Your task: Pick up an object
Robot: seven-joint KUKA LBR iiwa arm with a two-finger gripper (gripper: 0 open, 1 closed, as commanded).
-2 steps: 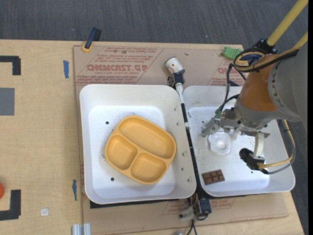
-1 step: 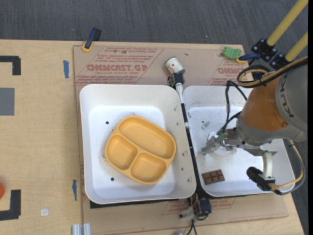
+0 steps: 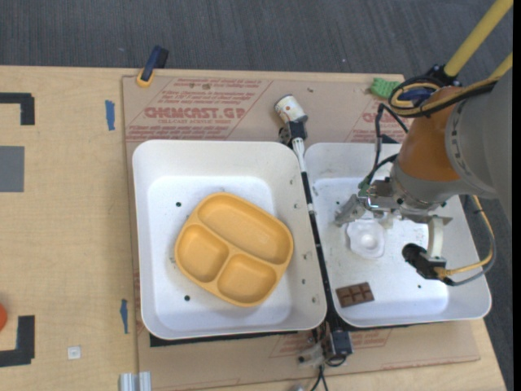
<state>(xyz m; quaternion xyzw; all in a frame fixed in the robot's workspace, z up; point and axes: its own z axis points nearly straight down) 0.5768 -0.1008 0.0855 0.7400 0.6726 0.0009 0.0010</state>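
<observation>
Clear plastic cup (image 3: pixel 365 239), round, translucent white, below pincer (image 3: pixel 368 208)

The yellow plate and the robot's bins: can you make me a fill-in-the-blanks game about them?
1. The yellow plate lies in the ____ bin.
2. The plate has ____ compartments.
3. The small brown block lies in the ____ bin.
4. The claw is over the ____ bin.

Missing words: left; three; right; right
</observation>
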